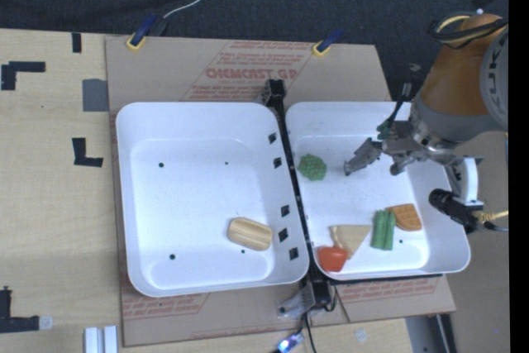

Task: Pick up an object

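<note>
The gripper (378,160) hangs over the right bin (446,260) with its jaws spread wide, holding nothing and touching nothing. The broccoli (312,168) lies just left of the left fingertip (apart from it). Nearer sit a cheese wedge (350,237), tomato (331,259), green stick (383,229) and bread (406,217). A roll (249,233) lies in the left bin (132,178).

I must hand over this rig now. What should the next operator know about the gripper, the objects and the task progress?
Gripper: open, holding nothing, above the right bin, just right of the green broccoli-like piece.
Right bin's near side: red piece, pale wedge, green stick, orange piece.
Left bin: tan bread-like roll.
Done: nothing picked up yet.
Left: grasp and lift one object; the green piece is nearest.
</note>
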You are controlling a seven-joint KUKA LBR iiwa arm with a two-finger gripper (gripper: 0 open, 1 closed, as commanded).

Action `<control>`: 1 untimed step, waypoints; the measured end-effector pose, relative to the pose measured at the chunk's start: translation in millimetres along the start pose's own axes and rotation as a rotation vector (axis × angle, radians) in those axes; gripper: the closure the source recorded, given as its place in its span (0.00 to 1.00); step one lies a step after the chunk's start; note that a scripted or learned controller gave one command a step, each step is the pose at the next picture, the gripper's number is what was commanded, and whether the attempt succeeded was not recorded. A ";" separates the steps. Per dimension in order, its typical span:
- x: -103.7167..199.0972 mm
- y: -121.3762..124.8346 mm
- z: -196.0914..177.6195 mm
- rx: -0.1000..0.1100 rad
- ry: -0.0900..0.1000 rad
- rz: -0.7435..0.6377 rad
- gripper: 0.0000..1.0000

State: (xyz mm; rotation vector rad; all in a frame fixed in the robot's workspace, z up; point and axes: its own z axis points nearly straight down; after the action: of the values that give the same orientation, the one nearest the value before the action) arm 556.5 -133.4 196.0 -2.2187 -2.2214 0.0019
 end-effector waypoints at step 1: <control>83.4 -11.4 -110.7 -0.012 0.002 -0.010 0.00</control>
State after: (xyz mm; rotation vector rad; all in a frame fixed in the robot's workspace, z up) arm 545.3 -50.1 306.7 -2.2133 -2.2374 -0.0137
